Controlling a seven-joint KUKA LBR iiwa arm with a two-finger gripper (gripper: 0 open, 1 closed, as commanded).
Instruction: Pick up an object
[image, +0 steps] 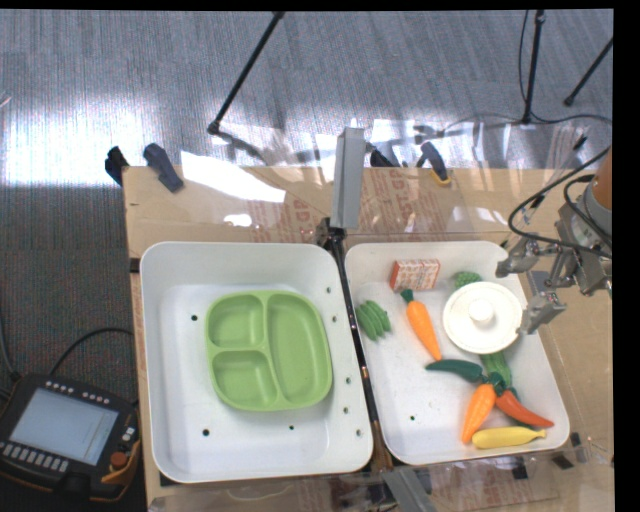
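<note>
Item: gripper (535, 290), at the right rim of the right bin (420, 455), beside the white round lid (482, 316). We see its jaws spread apart, nothing between them. We judge the task not yet begun: every object lies in the bin, none lifted; the approach, the close and the lift are all left.

Contents, right bin: white round lid, nearest the gripper; long carrot (423, 328) at centre; orange box (415, 274) by the far wall; green ridged piece (374, 320) at the left wall; dark green pepper (455, 369); second carrot (478, 411); red-orange pepper (522, 410); yellow piece (509, 437) at the near right corner; small green piece (466, 280) beyond the lid.

Contents, left bin (160, 300): green divided plate (268, 351), lying flat.

Surface: brown desk (250, 205) under clear sheeting. Room: grey ribbed floor (120, 70), tripod legs (245, 75), a control pendant (65, 435) at lower left.
</note>
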